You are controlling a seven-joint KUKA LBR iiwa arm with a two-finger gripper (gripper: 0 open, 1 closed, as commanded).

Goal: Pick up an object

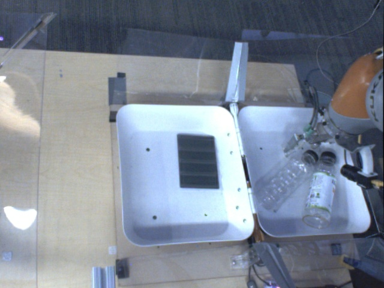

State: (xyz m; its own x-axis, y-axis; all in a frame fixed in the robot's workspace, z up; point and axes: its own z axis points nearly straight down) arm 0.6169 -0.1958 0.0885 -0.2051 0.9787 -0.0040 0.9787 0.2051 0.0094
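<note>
Two clear plastic bottles lie in the right bin (264,125). One bottle (281,182) lies slantwise with its dark cap end up to the right. The other bottle (318,197) carries a pale green label and lies almost lengthwise beside it. A flat dark ribbed rectangle (197,161) rests in the middle of the left bin (138,179). My gripper (311,137) hangs low over the right bin's far right side, just above the two bottle caps. The arm's orange band (355,92) is above it at the right edge.
A metal post (236,74) stands behind the seam between the bins. Black clamps (118,89) sit at the left bin's far corner. A wooden bench top (60,161) spreads to the left. Cables run behind the arm.
</note>
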